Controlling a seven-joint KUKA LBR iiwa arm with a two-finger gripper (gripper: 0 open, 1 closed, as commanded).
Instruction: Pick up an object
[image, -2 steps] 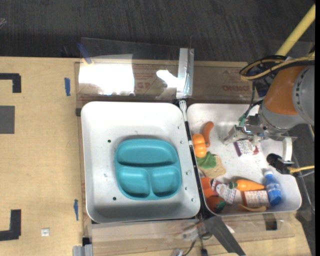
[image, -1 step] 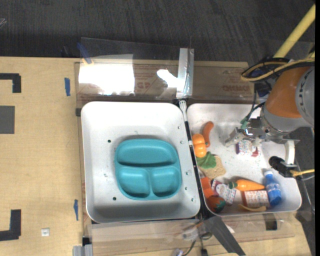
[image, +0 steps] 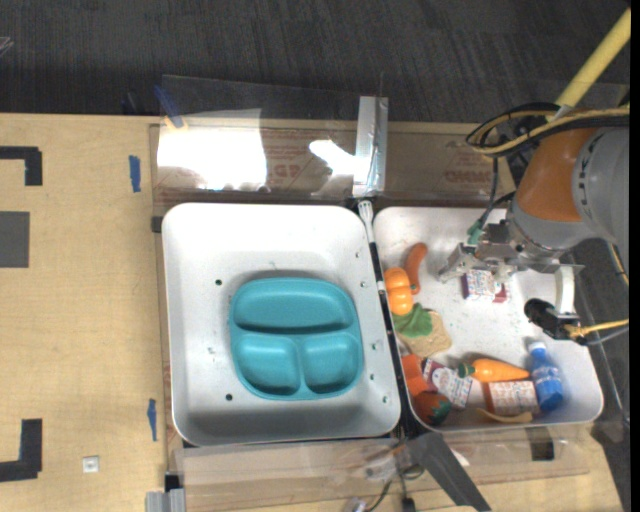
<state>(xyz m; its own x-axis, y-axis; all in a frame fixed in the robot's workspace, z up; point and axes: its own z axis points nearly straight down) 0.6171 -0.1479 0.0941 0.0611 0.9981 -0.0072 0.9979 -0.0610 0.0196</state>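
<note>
Leftmost, a cardboard-brown bench surface (image: 70, 300) bearing black corner marks and blue tape tabs. Next, left white bin (image: 190, 250), holding one teal divided tray (image: 295, 335) with three compartments, lying flat near the bin's centre. Along the seam between bins: small orange pumpkin-shaped toy (image: 399, 291), an orange-red sausage-shaped piece (image: 415, 258) just above it, a green leafy item (image: 418, 325) just below. Right white bin (image: 580, 400), lower part: red-and-white labelled bottle (image: 452, 382) lying on its side, an orange carrot-shaped toy (image: 498, 370) touching it, a brown labelled container (image: 512, 397) beneath, a blue bottle (image: 544, 378) with white cap at the right end. Upper part: small white packet with red print (image: 484, 284), lying directly under the gripper (image: 487, 262). Gripper low over the packet, metal fingers splayed to either side; whether they grasp it cannot be told. Grey arm with orange band (image: 550, 185) entering from upper right, yellow cables trailing.
</note>
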